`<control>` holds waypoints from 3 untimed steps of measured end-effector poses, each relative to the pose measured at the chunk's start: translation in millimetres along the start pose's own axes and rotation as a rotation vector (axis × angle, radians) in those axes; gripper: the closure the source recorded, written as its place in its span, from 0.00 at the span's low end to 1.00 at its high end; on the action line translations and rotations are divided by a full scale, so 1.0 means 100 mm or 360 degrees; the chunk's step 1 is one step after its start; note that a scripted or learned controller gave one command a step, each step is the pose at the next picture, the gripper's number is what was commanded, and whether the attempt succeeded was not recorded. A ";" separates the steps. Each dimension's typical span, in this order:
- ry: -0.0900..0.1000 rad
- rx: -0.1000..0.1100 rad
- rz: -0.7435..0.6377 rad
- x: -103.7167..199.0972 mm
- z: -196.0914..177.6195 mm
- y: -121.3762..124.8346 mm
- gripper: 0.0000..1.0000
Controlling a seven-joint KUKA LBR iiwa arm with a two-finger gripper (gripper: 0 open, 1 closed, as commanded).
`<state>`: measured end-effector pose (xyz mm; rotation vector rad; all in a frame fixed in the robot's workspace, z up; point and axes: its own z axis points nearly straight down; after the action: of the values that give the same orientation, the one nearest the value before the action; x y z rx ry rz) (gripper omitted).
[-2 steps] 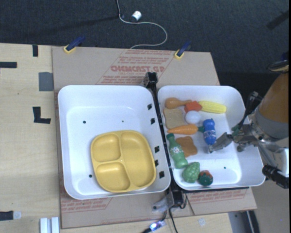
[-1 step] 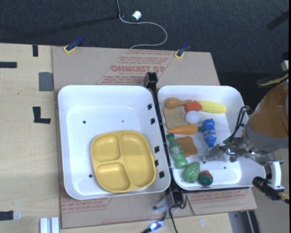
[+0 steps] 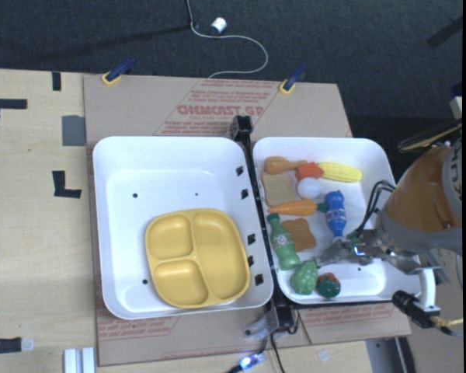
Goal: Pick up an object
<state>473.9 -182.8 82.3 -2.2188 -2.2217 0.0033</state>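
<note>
The right-hand bin [image 3: 377,155] holds a loose cluster of toy foods, any of which could be picked up. Along its far side lie a brown drumstick-shaped piece [image 3: 277,165], a white ball [image 3: 310,187] with a red piece [image 3: 308,171] just behind it, and a yellow corn cob [image 3: 340,172]. Below these sit a tan slice of bread [image 3: 278,188] and an orange carrot [image 3: 295,207] lying crosswise. A blue bottle [image 3: 335,212] lies near the middle of the bin. A green bottle [image 3: 282,241] lies along the bin's left wall, with a brown square of toast [image 3: 300,233] just beside it. At the near edge are a green leafy vegetable [image 3: 304,277] and, touching it, a small red and green fruit [image 3: 328,286].

The robot's hand [image 3: 349,250] reaches in from the right, low over the right bin, just right of the toast and below the blue bottle. Whether its fingers are open or closed cannot be told, and nothing is visibly held. The grey arm with its orange band [image 3: 423,196] covers the bin's right edge.

The left-hand bin [image 3: 120,162] holds a yellow divided plate [image 3: 196,256], lying flat toward the near right corner. Both bins rest on a sheet of cardboard [image 3: 210,107] on the tabletop [image 3: 23,224].
</note>
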 end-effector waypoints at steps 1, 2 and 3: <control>-0.0003 -0.0004 0.0001 -0.01 -0.13 0.01 1.00; 0.0000 -0.0007 0.0000 0.00 -0.56 0.07 1.00; 0.0000 -0.0008 -0.0001 0.05 -0.99 0.09 1.00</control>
<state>482.9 -177.8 181.0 -2.2204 -2.2252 -0.0018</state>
